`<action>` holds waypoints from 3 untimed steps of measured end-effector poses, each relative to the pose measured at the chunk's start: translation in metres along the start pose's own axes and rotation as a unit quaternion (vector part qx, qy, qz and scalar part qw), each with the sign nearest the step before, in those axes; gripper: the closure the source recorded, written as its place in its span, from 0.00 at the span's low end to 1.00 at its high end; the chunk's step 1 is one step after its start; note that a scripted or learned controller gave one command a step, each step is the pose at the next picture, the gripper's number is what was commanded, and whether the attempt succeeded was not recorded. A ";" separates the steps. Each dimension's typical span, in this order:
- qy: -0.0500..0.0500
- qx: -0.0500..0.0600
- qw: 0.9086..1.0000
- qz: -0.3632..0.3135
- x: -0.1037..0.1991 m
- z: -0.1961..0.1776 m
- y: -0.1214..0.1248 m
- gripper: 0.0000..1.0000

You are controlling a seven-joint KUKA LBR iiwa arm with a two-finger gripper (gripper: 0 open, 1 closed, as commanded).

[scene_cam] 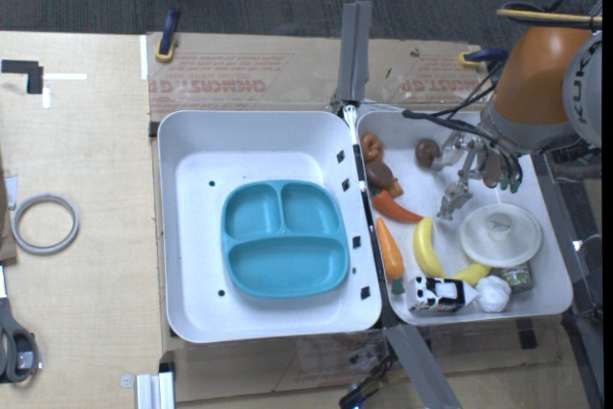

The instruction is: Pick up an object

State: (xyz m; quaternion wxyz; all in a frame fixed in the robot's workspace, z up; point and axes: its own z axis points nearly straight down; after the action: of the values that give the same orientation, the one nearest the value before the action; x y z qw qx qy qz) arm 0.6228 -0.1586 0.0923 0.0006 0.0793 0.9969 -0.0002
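Gripper (460,190) hovering in the right bin (554,302) — fingers apart, clamped on nothing. Nearest targets: banana (426,248) at seven o'clock, clear lid (498,235) at four. Likely slip off the lid's smooth dome — or a nudge, no grasp.

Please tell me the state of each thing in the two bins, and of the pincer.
Blue divided plate: flat in the left bin, nothing on it.
Banana: lying in the right bin.
Carrot: lying along the divider.
Clear round lid: flat in the right bin.
Cow toy: on its side.
Pincer: open, above the right bin, holding nothing.
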 end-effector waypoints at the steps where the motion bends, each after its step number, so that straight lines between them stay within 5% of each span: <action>1: -0.001 0.000 0.997 0.082 0.098 0.000 0.029 0.00; 2: -0.001 0.000 0.998 0.067 0.079 0.000 0.055 0.00; 3: 0.000 0.000 0.984 0.176 0.076 0.000 0.053 0.00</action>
State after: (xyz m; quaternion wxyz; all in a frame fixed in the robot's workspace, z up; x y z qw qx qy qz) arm 0.5559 -0.0938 0.0920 0.0010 0.2540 0.9672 -0.0002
